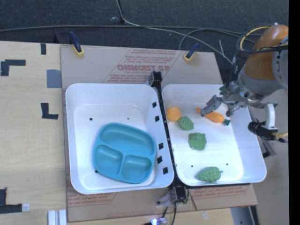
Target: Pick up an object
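Note:
The right bin (248,172) holds an orange carrot-like piece (214,117) near its far right side. My gripper (220,110) hangs just over that piece, open, with one finger to its left and one to its right. The piece lies on the bin floor, not lifted. Further left lie a small round orange fruit (173,114) and a green bumpy piece (185,123). Another green leafy piece (197,141) rests mid-bin, and a green bumpy one (208,174) lies near the front wall.
The left bin (75,102) contains a blue divided plate (125,153). A black divider (161,125) runs between the bins. Cables cross the dark area behind the bench. The grey arm with its orange band (269,39) enters from the right.

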`<state>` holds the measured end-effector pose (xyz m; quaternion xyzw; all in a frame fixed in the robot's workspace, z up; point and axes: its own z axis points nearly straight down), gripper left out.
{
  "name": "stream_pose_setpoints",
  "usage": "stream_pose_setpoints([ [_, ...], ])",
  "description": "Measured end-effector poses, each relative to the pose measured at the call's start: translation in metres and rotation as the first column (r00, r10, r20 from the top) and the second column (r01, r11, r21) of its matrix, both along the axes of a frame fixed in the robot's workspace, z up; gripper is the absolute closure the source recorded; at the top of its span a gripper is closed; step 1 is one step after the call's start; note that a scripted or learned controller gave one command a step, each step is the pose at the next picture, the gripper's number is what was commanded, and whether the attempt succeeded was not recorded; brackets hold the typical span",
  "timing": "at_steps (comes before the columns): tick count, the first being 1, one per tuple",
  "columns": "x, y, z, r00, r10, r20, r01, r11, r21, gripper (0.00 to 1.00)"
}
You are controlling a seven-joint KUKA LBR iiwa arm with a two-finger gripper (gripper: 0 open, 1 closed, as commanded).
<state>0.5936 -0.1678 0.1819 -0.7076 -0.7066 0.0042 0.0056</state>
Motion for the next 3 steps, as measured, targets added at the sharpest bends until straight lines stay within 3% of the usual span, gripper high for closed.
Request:
stream_pose_setpoints([
  [1,0.003,0.000,0.007,1.000,0.003,0.012,-0.003,1.000,-0.002,0.00],
  [2,0.007,0.004,-0.056,1.000,0.004,0.008,-0.004,1.000,-0.002,0.00],
  [3,0.011,0.004,-0.093,1.000,0.001,0.021,-0.001,1.000,-0.003,0.00],
])
